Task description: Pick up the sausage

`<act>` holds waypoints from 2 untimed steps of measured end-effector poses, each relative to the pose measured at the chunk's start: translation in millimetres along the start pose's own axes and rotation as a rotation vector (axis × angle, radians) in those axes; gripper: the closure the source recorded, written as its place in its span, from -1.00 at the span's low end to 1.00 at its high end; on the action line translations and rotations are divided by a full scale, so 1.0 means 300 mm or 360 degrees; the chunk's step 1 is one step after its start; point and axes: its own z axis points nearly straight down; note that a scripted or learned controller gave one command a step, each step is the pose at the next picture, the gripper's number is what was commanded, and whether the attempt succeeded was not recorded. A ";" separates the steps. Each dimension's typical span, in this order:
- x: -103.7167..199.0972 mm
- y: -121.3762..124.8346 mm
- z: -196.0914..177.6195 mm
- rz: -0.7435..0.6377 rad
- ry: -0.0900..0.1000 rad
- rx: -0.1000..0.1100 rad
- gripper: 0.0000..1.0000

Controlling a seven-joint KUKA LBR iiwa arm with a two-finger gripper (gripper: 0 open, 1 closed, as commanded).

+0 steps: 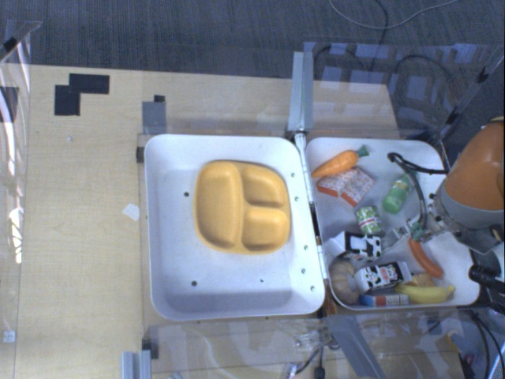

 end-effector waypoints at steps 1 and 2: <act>0.000 0.000 0.000 0.0000 0.0000 0.0000 -1.00; 0.001 0.011 -0.040 -0.0006 -0.0001 -0.0011 1.00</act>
